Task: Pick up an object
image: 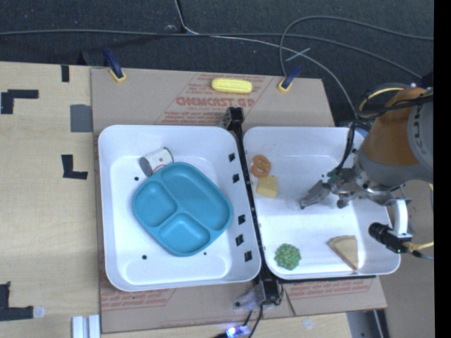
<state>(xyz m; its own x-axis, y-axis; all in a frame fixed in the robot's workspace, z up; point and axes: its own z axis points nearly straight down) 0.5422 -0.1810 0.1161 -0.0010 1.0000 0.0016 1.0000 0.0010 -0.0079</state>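
1. The two-finger gripper (pixel 310 199) was seen low over the shallow white right-hand bin (pixel 303 141), near its middle; whether it was spread or pressed together could not be told from the view, and nothing was seen held in it.
2. No object was named by the task, so any piece in that bin could be taken as the target. The small pale yellow cheese-like block (pixel 267 186) lay closest, to the left of the gripper, near the divider between the bins.
3. The orange ring-shaped pretzel piece (pixel 261 165) was placed just above the yellow block, the two close together or touching. A descent squarely over the block was judged advisable, so that the ring would not be dragged along.
4. The green knobbly broccoli-like ball (pixel 287 256) lay below and left of the gripper, near the bin's front wall; the tan wedge-shaped slice (pixel 344 250) lay below and right of it. Both stood well apart from other items and were judged easier to isolate.
5. The flat wedge was judged likely to slip unless closed on across its narrow width.
6. The lift was best judged only once an object was clearly seen clamped.
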